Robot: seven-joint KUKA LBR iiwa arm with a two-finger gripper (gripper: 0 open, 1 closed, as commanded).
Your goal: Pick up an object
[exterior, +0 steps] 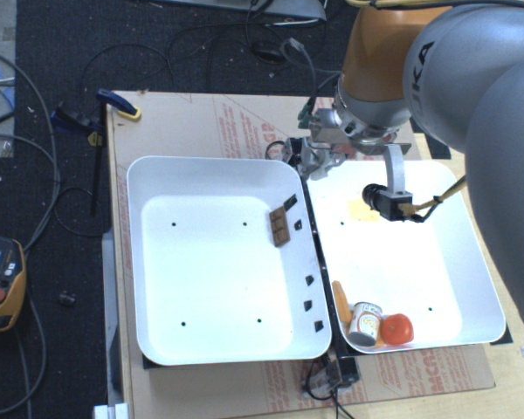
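Risk of empty grab: claw (319,160), opening not discernible, at right bin (472,260) far-left corner, well apart from can (364,323), tomato (397,329), carrot (341,302) at near edge.

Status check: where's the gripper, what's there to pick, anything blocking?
Gripper at far end of divider, nothing seen held. Can, tomato, carrot in right bin near corner. Brown block in left bin. Nothing blocking.

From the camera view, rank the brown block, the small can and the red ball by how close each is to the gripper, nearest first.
Measured from the gripper at the top of the divider:
1. Brown block, left bin, by its right wall.
2. Small can, right bin, near corner.
3. Red ball, beside the can, slightly farther out.
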